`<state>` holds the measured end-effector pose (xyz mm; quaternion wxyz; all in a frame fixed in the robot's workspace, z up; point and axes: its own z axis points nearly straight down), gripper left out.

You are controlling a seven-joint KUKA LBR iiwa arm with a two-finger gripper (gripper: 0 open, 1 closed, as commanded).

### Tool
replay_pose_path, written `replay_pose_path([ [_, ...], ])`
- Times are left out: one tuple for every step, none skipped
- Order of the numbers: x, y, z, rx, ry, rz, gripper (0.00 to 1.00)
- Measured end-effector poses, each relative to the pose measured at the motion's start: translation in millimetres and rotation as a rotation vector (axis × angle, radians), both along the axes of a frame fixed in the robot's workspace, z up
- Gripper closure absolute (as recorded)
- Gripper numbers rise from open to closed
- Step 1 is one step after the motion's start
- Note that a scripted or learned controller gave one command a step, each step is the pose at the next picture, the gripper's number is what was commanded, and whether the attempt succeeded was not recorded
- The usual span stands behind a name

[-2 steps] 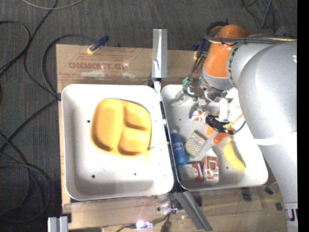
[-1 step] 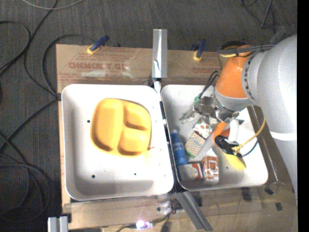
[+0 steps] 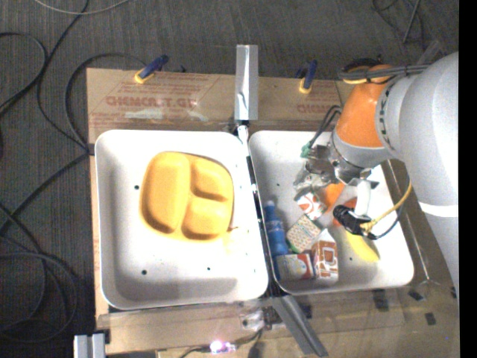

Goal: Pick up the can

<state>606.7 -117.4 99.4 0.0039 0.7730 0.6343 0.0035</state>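
Left bin (image 3: 112,274): a yellow compartment tray (image 3: 188,195) sits in its upper middle, nothing else with it. Well apart from the work.

Divider between bins, then the right bin (image 3: 402,274). Along its left wall lies a blue bottle (image 3: 273,230), lengthwise. Next right, a patterned packet (image 3: 302,233), tilted, and below it a small red and white carton (image 3: 325,260) with another reddish pack just beside it. A yellow piece (image 3: 365,249), perhaps a banana, lies near the right wall.

The can (image 3: 329,198): my best reading is the orange and white object in the bin's middle, partly under the tool; its shape is too hidden to be sure. If a drink can, expect it light, smooth-walled, easily dented and apt to roll; take it across the middle of the body, grip square to its axis, moderate squeeze.

Tool (image 3: 325,177): low over the clutter at the orange object, arm coming in from the right. Whether it is spread or pressed together I cannot tell, and no object is visibly between its parts.

In the way: the packet touches or nearly touches the orange object below; a black and yellow cable (image 3: 373,226) loops just right of it. Tight quarters for closing.
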Motion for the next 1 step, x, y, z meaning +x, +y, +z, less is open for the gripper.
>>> replay_pose_path([
  [61.3,67.7,96.2,-0.001,0.012,-0.411,1.00],
])
